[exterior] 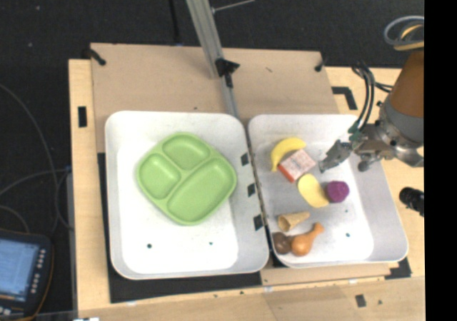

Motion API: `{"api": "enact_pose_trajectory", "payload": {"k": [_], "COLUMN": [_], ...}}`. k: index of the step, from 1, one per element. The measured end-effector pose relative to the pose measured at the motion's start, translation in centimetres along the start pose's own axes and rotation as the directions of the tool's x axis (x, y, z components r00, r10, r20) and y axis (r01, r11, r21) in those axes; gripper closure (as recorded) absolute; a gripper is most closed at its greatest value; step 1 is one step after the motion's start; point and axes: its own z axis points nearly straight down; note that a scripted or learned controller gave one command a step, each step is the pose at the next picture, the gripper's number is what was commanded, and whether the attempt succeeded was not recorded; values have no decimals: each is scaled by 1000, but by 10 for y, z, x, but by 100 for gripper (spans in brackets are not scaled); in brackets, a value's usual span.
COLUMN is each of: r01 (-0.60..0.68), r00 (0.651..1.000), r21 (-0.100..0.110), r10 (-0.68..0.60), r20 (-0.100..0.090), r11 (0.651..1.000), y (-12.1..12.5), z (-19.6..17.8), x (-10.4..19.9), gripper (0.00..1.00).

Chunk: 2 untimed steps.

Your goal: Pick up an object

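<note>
The right bin [371,234] holds several toy foods: a yellow banana [285,149], a red and white carton [296,164], a yellow lemon-like piece [311,190], a purple plum [336,191], an ice-cream cone [293,221] and a brown drumstick [300,242]. My gripper [343,155] hangs over the right bin's upper right part, just above and to the right of the plum and the carton. Its fingers stand apart with nothing between them.
The left bin [128,241] carries a green divided plate [187,177]. A grey metal pole [203,23] slants up from between the bins at the back. A dark tablet [21,266] lies at the lower left off the bench.
</note>
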Motion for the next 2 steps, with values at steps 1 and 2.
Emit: {"api": "enact_pose_trajectory", "payload": {"k": [1, 2], "r01": [-1, -4], "r00": [1000, 1000], "r21": [0, 5], "r10": [1, 4], "r20": [0, 1], "r11": [1000, 1000], "y": [0, -1], "z": [0, 43], "x": [0, -6], "gripper": [0, 0]}}
